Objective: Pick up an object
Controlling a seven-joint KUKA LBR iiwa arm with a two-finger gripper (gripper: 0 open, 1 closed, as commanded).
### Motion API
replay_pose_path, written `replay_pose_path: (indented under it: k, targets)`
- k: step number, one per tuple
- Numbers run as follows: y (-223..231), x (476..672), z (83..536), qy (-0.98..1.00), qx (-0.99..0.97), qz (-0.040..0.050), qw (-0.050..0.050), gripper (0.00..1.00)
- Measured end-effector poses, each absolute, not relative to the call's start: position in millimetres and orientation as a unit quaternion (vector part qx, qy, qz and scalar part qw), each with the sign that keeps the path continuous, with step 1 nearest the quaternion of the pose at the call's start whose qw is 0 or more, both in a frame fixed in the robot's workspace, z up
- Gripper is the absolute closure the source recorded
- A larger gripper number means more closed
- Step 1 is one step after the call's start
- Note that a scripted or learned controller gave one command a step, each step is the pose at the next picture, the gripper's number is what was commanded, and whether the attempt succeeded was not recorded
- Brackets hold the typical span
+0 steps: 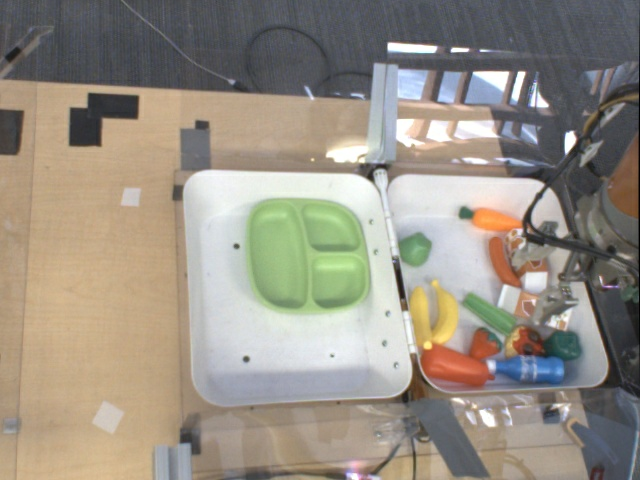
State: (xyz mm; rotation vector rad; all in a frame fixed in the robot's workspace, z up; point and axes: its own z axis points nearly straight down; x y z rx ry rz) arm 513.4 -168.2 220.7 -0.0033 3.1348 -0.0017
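Two shallow white bins are seen side by side on a wooden tabletop (90,298). The gripper (552,313) is lowered into the right bin (450,193), near its far right side, and whether anything is held cannot be told. The left bin (215,368), well to the left of the gripper, holds a green divided plate (305,255).

Toy food is scattered around the gripper. A carrot (492,220) lies above it, and a sausage (499,259) is found just to its upper left. A green cucumber (488,314) and two bananas (436,313) lie to its left, with a green pepper (414,249) further up and left. A blue bottle (528,370) and an orange-red bottle (455,366) lie below it. A dark green piece (565,345) rests just beside it, lower right.
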Motion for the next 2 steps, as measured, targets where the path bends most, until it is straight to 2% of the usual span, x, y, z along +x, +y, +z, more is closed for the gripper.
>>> replay_pose_path:
  k: [1, 2]
  targets:
    - [-159.3, 512.2, 111.5, 1.000, 0.002, -0.0012, 0.006, 0.00]
    - [-108.5, 607.0, 88.9, 1.000, 0.012, 0.0004, 0.007, 0.00]
